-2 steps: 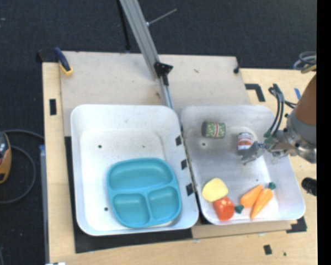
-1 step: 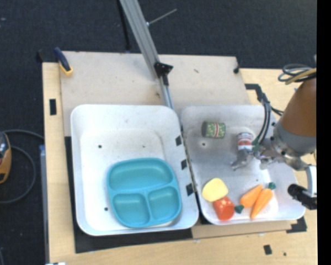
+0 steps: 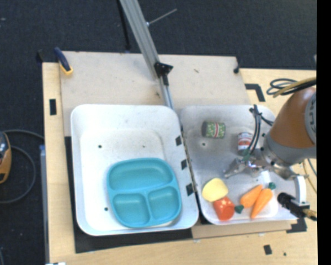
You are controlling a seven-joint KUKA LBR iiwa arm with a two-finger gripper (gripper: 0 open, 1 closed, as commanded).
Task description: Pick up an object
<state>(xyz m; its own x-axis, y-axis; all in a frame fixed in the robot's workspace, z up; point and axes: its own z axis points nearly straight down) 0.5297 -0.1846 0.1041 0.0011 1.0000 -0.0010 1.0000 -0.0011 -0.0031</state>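
- My claw hovers mid right bin; how far open, I cannot tell.
- Lemon sits just lower left; carrots lower right, slanting up-right.

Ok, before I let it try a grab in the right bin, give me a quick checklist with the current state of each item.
1. Gripper over the right bin: ok, it hangs above the bin floor, mid-bin.
2. Something already held: cannot tell.
3. Targets within the bin: ok. Yellow piece, red piece and two carrots lie along the near edge; green can lies at the far side.
4. Crowding: not ok, yellow and red pieces touch; carrots lie together.
5. Small red-and-white can: cannot tell, partly behind the cables.
6. Blue divided tray: ok, in the left bin, out of the way.
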